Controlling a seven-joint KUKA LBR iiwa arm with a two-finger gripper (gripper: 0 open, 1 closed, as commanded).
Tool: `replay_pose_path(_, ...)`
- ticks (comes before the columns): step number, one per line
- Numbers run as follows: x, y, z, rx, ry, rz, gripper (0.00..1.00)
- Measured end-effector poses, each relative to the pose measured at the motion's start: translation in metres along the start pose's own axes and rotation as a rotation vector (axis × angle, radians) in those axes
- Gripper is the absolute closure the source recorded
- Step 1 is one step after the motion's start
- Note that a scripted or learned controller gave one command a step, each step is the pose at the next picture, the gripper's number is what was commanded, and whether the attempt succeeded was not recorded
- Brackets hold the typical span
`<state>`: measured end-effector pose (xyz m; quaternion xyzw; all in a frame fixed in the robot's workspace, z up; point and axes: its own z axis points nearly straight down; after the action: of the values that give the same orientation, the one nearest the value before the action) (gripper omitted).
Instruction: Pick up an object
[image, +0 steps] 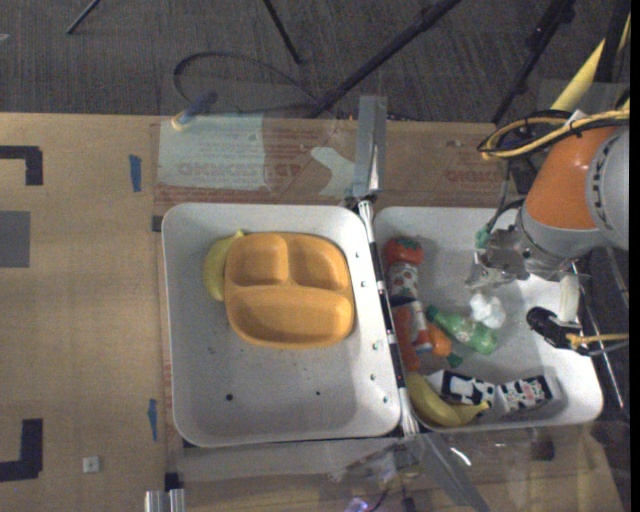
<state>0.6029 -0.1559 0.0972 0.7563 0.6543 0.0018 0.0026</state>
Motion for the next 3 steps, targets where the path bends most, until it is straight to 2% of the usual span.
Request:
replay_pose_path(1,0.000,0.000,0.000,0.000,0.000,0.000,0.00)
replay_pose_path(2,0.059,0.034,0.012,0.004,0.000,0.142,0.00)
replay_pose_path(3,0.044,-0.039,0.011,0.004,0.001,0.002,0.00)
